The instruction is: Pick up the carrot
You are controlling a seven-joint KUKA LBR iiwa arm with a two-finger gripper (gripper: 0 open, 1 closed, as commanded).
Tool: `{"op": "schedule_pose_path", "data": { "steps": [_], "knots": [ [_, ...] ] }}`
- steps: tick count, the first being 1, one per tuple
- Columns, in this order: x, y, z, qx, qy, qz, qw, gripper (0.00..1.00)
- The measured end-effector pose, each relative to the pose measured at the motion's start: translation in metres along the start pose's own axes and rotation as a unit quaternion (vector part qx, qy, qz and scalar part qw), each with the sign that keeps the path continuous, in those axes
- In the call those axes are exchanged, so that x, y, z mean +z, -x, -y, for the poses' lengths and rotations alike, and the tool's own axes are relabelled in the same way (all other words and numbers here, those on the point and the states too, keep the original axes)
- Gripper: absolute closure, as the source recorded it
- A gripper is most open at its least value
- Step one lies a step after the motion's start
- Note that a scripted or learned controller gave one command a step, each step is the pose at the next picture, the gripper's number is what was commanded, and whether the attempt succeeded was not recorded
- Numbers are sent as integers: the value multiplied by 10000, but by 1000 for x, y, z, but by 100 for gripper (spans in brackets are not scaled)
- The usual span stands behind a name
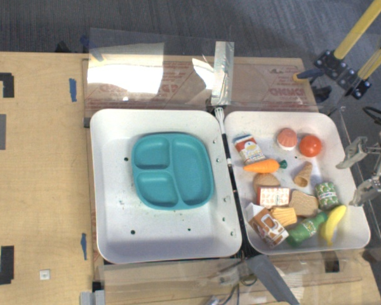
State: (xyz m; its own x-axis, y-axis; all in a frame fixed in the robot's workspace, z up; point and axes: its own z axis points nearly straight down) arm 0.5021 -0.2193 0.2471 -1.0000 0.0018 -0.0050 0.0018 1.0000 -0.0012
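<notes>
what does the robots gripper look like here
At the rim of the right bin, what looks like the gripper is thin, pale silvery metal with angular pieces, and dark cables loop just above it. Markings are too small to tell.

Robot lab: taped plywood bench (32,170), twin white bins (108,234), clamps (340,72).

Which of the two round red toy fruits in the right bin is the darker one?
The solid orange-red tomato, nearest the right white bin's back right corner. The paler pink-and-cream peach sits just left of it.
</notes>
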Motion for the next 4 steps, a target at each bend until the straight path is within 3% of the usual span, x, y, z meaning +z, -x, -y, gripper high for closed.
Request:
{"op": "schedule_pose_path", "data": {
  "steps": [1,2,3,4],
  "knots": [
    [139,-22,-30,487,-1,1,9988,0],
    [150,-20,-110,926,11,8,9957,0],
    [157,32,-119,903,-9,56,9959,0],
    [158,83,-118,1385,4,45,9903,0]
  ]
}}
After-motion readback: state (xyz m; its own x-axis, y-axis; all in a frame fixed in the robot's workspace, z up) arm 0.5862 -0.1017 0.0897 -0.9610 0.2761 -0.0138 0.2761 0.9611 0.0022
